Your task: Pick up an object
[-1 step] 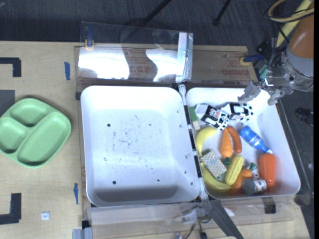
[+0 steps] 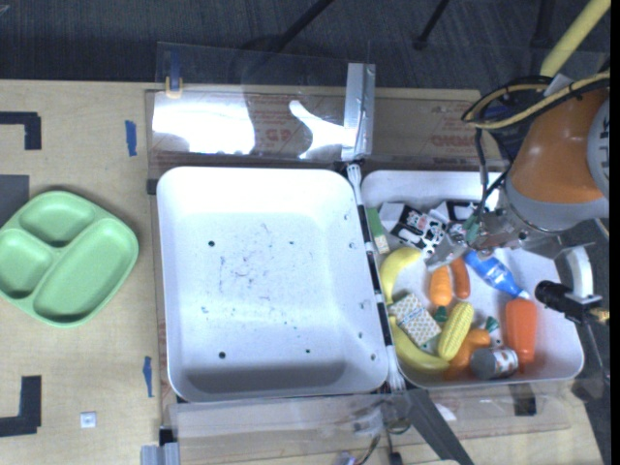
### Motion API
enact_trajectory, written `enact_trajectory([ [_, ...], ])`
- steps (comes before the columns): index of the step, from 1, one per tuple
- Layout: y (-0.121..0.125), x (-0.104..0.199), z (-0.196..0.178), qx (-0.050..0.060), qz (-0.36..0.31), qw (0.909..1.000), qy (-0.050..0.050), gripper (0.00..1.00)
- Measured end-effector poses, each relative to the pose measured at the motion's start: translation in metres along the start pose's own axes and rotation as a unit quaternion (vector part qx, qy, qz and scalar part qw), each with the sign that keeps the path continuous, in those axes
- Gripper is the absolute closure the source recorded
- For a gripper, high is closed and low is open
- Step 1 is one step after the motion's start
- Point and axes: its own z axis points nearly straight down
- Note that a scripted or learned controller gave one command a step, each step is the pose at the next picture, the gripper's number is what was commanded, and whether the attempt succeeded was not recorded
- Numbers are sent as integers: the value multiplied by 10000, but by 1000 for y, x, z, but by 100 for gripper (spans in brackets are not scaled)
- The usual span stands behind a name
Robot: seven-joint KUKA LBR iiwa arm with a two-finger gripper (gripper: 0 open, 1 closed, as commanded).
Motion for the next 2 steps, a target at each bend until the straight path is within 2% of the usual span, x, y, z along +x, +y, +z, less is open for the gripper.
enact_trajectory([
  [1, -18, 3, 66, -40, -428, 9991, -23, 0],
  [2, -46, 12, 11, -11, -834, 9965, -6, 0],
])
